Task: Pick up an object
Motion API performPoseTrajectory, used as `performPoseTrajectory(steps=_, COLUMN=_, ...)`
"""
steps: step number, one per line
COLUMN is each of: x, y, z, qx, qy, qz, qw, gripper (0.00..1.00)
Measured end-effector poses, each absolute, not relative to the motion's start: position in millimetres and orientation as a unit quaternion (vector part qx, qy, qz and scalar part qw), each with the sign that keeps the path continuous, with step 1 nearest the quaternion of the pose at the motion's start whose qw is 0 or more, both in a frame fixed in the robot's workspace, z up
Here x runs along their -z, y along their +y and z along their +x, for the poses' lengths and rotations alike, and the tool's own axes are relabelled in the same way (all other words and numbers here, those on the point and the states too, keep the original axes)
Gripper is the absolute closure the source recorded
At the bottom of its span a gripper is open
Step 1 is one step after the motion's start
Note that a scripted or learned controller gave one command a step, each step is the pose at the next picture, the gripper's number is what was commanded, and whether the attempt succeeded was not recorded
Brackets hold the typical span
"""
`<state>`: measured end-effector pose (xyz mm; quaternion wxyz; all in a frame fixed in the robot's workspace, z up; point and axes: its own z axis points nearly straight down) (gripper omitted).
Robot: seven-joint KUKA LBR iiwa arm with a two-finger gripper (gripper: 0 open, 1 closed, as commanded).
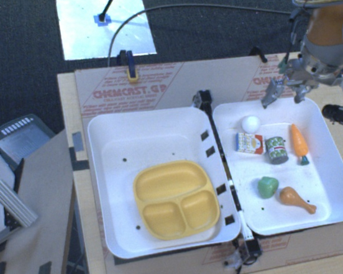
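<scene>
The right bin (pixel 337 202) holds a white ball (pixel 250 123), a small red-and-white carton (pixel 249 143), a green-labelled can (pixel 276 149), an orange carrot (pixel 299 142), a green pepper (pixel 267 186) and a brown drumstick (pixel 296 200). My gripper (pixel 284 91) hangs above the bin's far edge, up and to the right of the ball. Its two fingers are spread apart with nothing between them. All the objects lie loose on the bin floor.
The left bin (pixel 109 141) holds a yellow divided tray (pixel 176 198). A black hinge strip (pixel 219 158) runs between the bins. A black cable (pixel 204 6) arcs across the back. A grey device (pixel 15 141) sits on the side table at left.
</scene>
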<state>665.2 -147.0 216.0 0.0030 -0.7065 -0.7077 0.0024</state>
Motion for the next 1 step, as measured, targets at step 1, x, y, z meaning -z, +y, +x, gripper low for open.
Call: performPoseTrajectory(steps=1, x=-221.8, y=-146.8, z=667.4, qx=0.0005, qy=-0.708, qz=-0.706, qw=-0.001, gripper=0.0)
